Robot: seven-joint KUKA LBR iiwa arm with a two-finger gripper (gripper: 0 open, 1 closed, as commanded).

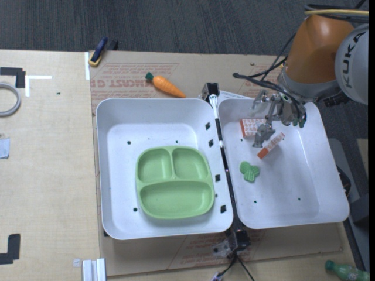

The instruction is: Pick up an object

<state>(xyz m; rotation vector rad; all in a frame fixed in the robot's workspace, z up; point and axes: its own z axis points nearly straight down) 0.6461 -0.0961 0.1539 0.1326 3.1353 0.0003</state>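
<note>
Reaching in from the right, the arm [319,45] hangs its gripper [265,134] low over the right bin [328,174], upper-left part. Fingers sit too dark & small to read; can't tell if spread or pressed together, and nothing clearly shows between them.

Objs in right bin: a small orange-and-white tube [271,146] lies tilted just below/right of the gripper tip, touching or nearly so. A red-and-white packet [251,127] lies flat just left of the gripper, partly behind it. A small green piece [250,172] rests on the bin floor below those, apart from both, nearer the bin's left wall.

Left bin [111,174] holds a green divided plate [174,182], 3 compartments, lying flat a bit below centre.

Outside the bins, on the cardboard: a toy carrot [165,85] lies just above the left bin's top edge, green end to the left. A blue-and-yellow item [98,51] sits at the cardboard's upper-left corner. A green bottle [347,269] lies near the bottom-right corner, off the bench edge. Roll of tape [8,100] at far left.
</note>
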